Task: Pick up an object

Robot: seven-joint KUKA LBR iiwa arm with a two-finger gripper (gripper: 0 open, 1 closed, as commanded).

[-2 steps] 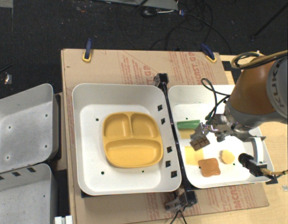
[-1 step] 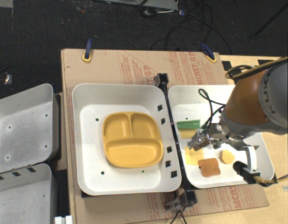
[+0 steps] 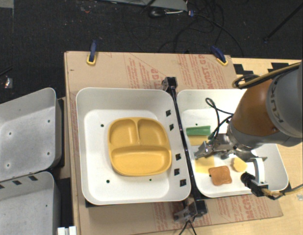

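In the right bin (image 3: 190, 98) lie a green bar (image 3: 198, 130), a brown toast-like square (image 3: 220, 175), a small pale yellow round piece (image 3: 239, 166) and a flat yellow piece (image 3: 202, 169). My gripper (image 3: 206, 151) hangs low over the bin's left-middle, just below the green bar and above the flat yellow piece. The brown square sits a little to its lower right. The arm's orange band (image 3: 254, 112) and grey body cover the bin's right half.
The left bin (image 3: 88, 131) holds a yellow divided plate (image 3: 139, 147). A black divider rail (image 3: 180, 131) runs between the bins. Black cables (image 3: 215, 116) loop beside the wrist. White panels (image 3: 24, 131) stand off the bench at left.
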